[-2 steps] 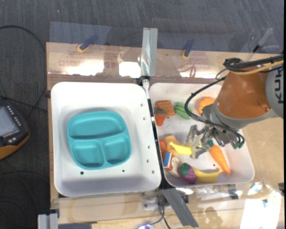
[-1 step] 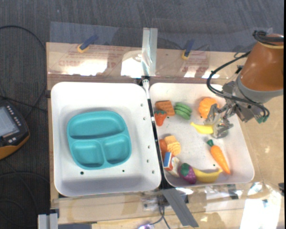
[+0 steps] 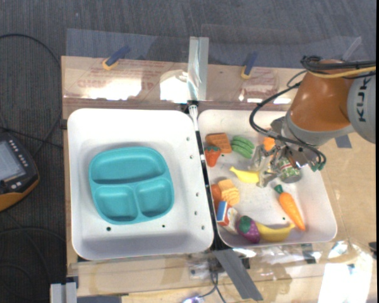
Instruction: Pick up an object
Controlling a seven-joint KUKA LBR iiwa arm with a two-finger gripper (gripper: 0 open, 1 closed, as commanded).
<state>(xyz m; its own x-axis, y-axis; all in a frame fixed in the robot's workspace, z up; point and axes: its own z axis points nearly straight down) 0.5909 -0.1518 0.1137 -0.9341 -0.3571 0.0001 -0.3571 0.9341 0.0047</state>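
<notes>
- Two white bins sat side by side; the left bin (image 3: 82, 137) held a teal divided tray (image 3: 132, 183).
- Gripper (image 3: 275, 166) hung low in the right bin (image 3: 322, 213), finger state indeterminable.
- Toy carrot (image 3: 290, 209) lay just beside it; toy banana (image 3: 275, 231) lay near the front wall.

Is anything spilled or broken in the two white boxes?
Nothing looks spilled or broken. The toy foods, like the carrot and banana, lie jumbled in the right bin, and the teal tray sits flat in the left bin.
</notes>
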